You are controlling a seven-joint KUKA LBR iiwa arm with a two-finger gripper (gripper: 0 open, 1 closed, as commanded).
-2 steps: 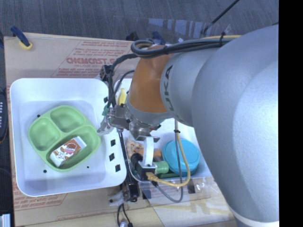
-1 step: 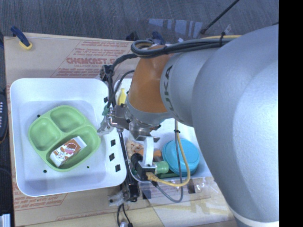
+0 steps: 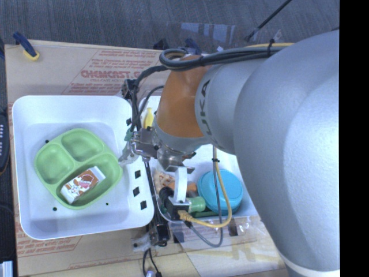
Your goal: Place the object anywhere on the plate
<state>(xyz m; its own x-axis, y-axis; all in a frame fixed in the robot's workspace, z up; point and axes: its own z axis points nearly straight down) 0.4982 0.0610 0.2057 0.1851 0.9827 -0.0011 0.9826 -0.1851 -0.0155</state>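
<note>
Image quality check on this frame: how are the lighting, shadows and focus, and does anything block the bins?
Camera view: soft, even lighting with no harsh glare; the left bin shows gentle shading along its walls, and the green plate with the small packet reads clearly. The arm looms large and slightly soft, covering most of the right bin; the blue lid peeks out beneath.

Small printed packet (image 3: 82, 184) lying flat in green plate (image 3: 57, 161)

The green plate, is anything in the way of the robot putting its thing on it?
A small snack packet already lies in the green plate's biggest section. The two smaller sections look free. The gripper hangs over the right bin, near a blue bowl; whether it holds anything can't be made out.
</note>
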